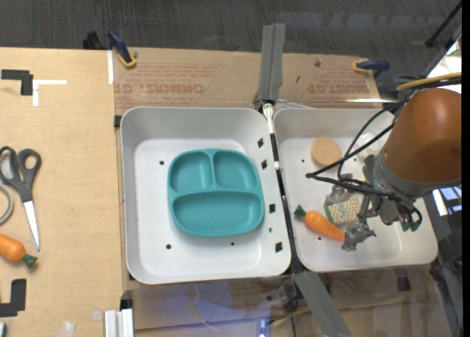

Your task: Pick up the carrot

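**Bench inventory: carrot beside claw, right bin**

Item 1. Small orange carrot with a green stalk end (322,224): lies on the floor of the right-hand shallow white bin (367,261), towards its front left, slanting with the green tip up-left and the orange body running down-right. It rests flat on the bin floor and is not lifted.

Item 2. Metal two-finger claw (358,236) on the grey arm with the orange band (426,137): set low over the same bin, just to the right of the carrot's thicker end. The carrot is beside the claw, touching or nearly so at its lower-right end, not between the fingers. Whether the fingers stand wide or narrow cannot be told from this slant; black cables cross in front.

Item 3. Pale speckled object (342,209): directly under the wrist, just above and right of the carrot; its kind is unclear.

Item 4. Round tan flat piece (325,150): upper part of the right bin, well apart from the carrot.

Item 5. Teal three-compartment plastic plate (216,191): centred in the left-hand white bin (139,181).

Item 6. Grey-handled scissors (22,189): on the wooden bench top at the left.

Item 7. Second orange carrot-like piece (12,248): at the bench's left edge, below the scissors.
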Controlling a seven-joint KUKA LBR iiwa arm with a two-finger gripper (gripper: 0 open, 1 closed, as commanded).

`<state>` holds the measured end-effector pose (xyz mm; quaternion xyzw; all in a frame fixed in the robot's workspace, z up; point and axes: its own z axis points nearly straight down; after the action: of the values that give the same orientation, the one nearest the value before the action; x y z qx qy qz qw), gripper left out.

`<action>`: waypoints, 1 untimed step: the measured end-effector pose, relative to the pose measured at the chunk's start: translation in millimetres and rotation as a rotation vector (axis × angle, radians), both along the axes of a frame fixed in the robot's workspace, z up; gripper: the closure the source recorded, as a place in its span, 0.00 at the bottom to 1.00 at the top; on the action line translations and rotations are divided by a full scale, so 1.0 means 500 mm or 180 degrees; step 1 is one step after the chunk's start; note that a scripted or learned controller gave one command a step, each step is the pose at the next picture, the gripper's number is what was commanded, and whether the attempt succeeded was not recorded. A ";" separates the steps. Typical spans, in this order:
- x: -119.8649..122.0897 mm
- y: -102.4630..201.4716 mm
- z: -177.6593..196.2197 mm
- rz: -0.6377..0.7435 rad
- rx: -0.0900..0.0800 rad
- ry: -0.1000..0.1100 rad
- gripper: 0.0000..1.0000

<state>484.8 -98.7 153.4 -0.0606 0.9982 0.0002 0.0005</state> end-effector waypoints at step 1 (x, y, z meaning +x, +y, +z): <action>0.051 -0.005 -0.123 -0.0291 0.0002 -0.0001 0.00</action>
<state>510.3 -101.2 92.0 -0.0149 0.9999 0.0004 0.0007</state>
